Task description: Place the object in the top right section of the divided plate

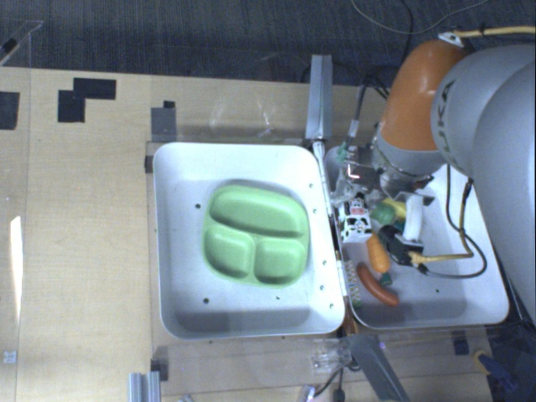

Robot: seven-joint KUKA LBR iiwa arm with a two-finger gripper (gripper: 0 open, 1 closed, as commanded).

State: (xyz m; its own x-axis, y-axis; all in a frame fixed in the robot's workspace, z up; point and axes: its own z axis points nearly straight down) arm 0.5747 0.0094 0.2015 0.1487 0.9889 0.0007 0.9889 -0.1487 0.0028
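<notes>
sitting in the left bin [167, 308], the smooth green divided plate [255, 233] is showing three rounded sections. the gripper [368, 203] is hanging over the right bin [477, 308], its fingers too hidden to tell how they stand. a glossy orange carrot [378, 256] and red sausage [377, 285] are lying there beside it.

A divided plate [255, 233] lies in the left bin [180, 308], left of the gripper [362, 193], which hangs over the right bin [469, 304] above toy foods [378, 262].
</notes>
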